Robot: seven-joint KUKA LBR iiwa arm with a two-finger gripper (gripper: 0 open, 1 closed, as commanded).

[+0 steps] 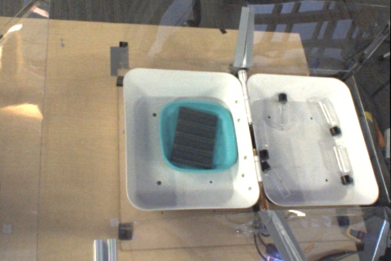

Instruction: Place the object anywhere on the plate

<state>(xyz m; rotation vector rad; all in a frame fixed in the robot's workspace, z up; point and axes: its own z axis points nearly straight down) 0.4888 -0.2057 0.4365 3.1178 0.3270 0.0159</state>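
Wooden bench [67, 150] bears two white bins [137, 131].

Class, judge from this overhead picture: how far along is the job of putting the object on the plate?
Done: the dark ridged block lies flat inside the teal plate in the left bin. In hand: nothing visible is being carried. Left: apparently nothing; placement looks complete.

The plate [229, 143] was teal. The object [194, 137] on it was dark grey with ridged bands across. Both bins [140, 150] were white, the right one holding clear pieces with black caps [334, 131]. The surface [67, 131] was pale wood.
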